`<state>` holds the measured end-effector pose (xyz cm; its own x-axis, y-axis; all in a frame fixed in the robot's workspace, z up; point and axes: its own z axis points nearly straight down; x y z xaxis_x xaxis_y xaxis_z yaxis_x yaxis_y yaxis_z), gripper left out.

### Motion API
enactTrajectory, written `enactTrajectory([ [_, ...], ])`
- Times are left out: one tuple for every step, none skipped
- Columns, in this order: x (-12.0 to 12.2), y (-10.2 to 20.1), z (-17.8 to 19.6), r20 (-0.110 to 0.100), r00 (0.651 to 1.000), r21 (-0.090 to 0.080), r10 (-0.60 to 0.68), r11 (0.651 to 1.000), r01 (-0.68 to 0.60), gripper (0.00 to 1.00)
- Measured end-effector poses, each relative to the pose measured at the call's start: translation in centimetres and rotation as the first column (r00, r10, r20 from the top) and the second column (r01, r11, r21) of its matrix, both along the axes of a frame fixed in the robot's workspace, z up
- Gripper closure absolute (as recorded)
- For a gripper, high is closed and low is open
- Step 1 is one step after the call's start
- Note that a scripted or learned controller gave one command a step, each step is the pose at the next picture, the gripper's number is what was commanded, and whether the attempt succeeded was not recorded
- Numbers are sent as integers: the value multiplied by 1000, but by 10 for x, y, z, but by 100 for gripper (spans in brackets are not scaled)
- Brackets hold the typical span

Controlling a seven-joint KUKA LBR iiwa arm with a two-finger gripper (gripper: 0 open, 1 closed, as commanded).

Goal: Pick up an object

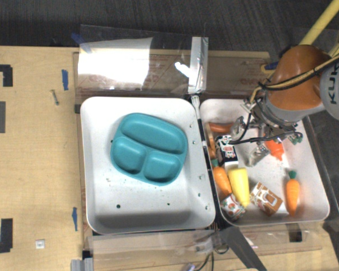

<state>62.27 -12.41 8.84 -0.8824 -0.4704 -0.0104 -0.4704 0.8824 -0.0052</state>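
Several toys are crowding the right bin (319, 205) where I am lowering the tool (265, 145) (its state I cannot tell), risking a glancing miss.

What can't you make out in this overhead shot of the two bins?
- Gripper, camera view: the wrist above hides its fingers, so open or shut is unclear.
- Orange item at the right bin's top: partly hidden by the gripper.
- Small carton: print too small to read.
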Motion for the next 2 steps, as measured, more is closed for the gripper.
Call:
enactTrajectory([
  [-70, -65, 0, -5, 1000, -3, 30, 1000, -30, 0],
  [-62, -49, 0, -2, 1000, -2, -16, 1000, 16, 0],
])
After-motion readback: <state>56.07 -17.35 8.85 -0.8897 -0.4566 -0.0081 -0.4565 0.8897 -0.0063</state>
